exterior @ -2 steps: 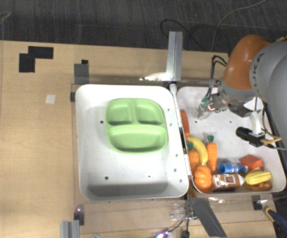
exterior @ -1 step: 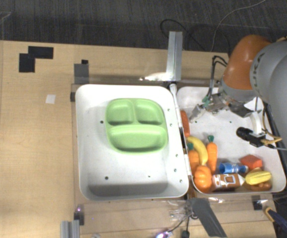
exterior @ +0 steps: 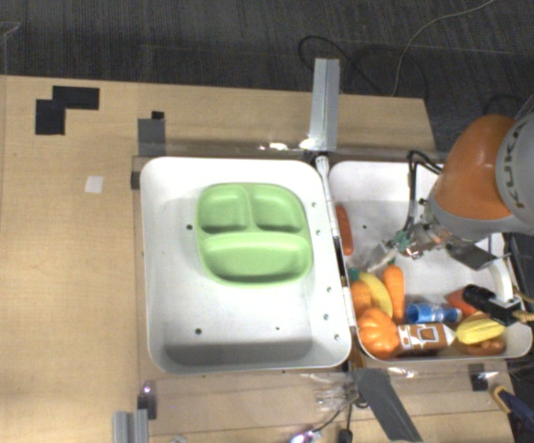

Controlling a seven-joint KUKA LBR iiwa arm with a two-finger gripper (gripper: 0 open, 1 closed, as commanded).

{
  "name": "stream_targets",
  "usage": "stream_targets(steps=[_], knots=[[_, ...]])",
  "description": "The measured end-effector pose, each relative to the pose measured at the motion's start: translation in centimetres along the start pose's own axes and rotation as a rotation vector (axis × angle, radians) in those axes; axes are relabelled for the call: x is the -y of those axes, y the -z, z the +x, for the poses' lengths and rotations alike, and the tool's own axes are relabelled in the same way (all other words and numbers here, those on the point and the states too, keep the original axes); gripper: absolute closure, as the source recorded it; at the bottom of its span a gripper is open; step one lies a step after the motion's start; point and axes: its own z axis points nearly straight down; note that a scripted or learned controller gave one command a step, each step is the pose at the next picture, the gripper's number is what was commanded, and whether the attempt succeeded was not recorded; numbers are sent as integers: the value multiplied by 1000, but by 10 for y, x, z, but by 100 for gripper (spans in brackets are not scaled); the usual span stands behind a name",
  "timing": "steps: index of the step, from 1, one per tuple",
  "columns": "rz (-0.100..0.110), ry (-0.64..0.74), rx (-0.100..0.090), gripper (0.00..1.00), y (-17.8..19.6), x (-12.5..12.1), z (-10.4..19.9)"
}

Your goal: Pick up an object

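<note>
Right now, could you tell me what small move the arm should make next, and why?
Probably a short descent toward the carrot. The end effector hangs in the right bin just above and right of it, and nothing shows between its tips, so no pick looks made yet.

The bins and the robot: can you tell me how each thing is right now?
Green tray: flat, right way up, nothing in its sections, in the left bin.
Carrot: lying in the right bin, untouched.
Bottle: lying on its side.
Banana: lying among the toys.
Gripper: low over the right bin, holding nothing I can see.
</note>
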Motion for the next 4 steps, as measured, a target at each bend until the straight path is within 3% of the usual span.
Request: stream_targets(steps=[1, 2, 3, 4], knots=[[-10, 122, 7, 0, 2, 30, 9], [-11, 122, 1, 100, 13, 28, 11], [4, 65, -2, 100, 95, -65, 12], [2, 144, 0, 100, -3, -38, -37]])
